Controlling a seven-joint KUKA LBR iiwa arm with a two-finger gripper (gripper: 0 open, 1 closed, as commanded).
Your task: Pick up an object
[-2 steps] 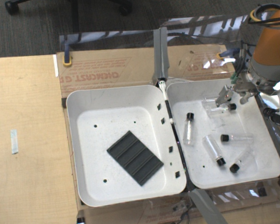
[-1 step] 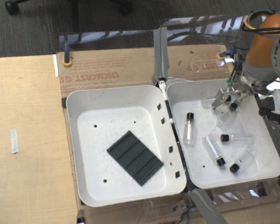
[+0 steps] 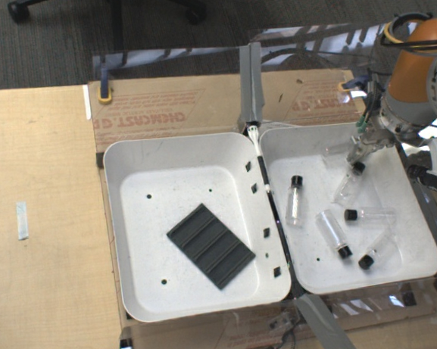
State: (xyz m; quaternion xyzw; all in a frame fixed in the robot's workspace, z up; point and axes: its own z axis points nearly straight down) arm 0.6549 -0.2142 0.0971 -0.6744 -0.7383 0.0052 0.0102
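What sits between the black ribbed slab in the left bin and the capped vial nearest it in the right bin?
In the camera view, between the black ribbed slab and that vial lie bare bin floor and the two bins' adjoining walls.

Two bins sit side by side on the worktop (image 3: 34,148), touching along their inner edges. The left bin (image 3: 123,216) holds one ridged slab (image 3: 210,246) lying flat and askew near its centre. The right bin (image 3: 416,213) holds several capped vials (image 3: 294,199) scattered across its floor, one near its left wall, the others clustered toward the right; the gripper (image 3: 362,150) hangs over its far right corner.
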